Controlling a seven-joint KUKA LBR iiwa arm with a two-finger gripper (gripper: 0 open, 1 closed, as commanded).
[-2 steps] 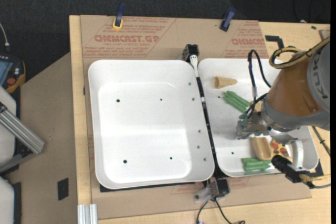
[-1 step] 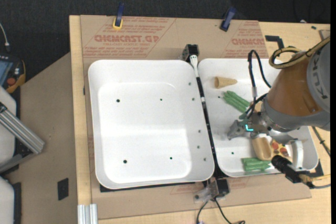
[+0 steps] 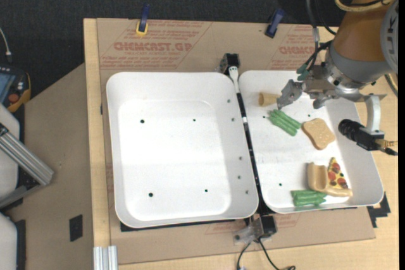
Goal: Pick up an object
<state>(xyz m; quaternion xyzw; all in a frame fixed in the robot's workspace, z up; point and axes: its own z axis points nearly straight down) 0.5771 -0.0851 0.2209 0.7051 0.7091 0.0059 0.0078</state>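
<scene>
The right bin (image 3: 361, 161) holds several toy foods. A small tan piece (image 3: 267, 98) lies near its far left corner. Close by are a green pod (image 3: 283, 122) and a slice of bread (image 3: 319, 133). Near the front lie a tan bun (image 3: 316, 176), a pizza slice (image 3: 338, 177) and a second green pod (image 3: 308, 198). My gripper (image 3: 303, 97) hangs over the far part of this bin, just above and right of the first green pod. Its fingers are spread open with nothing between them.
The left bin (image 3: 120, 136) sits beside the right one, with a black divider strip (image 3: 244, 129) between them. Clamps (image 3: 143, 22) hold the cardboard base at the back. A black cylindrical part (image 3: 355, 131) of the arm's tool juts over the right bin's right side.
</scene>
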